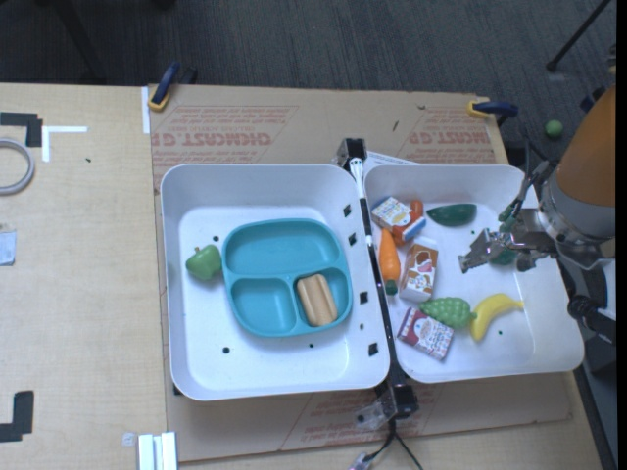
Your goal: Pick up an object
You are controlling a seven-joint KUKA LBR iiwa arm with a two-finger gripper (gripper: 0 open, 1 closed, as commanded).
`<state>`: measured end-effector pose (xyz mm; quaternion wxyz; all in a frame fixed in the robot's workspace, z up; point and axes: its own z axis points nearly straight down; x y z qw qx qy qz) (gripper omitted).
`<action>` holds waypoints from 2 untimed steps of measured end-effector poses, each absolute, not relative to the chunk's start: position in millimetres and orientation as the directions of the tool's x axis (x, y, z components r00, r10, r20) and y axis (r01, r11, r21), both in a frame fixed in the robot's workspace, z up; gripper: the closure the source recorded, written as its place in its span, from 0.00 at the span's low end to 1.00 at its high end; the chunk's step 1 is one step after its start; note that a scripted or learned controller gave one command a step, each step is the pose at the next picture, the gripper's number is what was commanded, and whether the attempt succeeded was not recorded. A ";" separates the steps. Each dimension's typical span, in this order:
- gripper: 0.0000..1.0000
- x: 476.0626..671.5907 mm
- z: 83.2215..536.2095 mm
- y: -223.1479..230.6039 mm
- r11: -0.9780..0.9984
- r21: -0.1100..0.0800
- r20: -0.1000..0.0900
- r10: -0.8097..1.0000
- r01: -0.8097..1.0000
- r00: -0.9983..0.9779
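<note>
The gripper [487, 253] is seen low over the right bin [558, 355], near its right wall; whether anything is held cannot be told. A banana [495, 313] is noted just below it toward the front-right corner, long axis slanted, upper tip pointing at the right wall.

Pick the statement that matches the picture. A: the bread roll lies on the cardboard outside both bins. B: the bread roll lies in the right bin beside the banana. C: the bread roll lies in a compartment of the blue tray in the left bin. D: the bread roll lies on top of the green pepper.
C: the bread roll rests in the lower right compartment of the blue tray, which sits in the left bin.
</note>
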<state>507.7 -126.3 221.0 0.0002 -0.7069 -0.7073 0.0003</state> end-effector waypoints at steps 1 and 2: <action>0.00 480.3 102.1 -139.5 -0.002 0.000 0.000 1.000 1.000 0.002; 0.00 503.9 92.1 -150.5 -0.002 0.000 0.000 1.000 1.000 0.002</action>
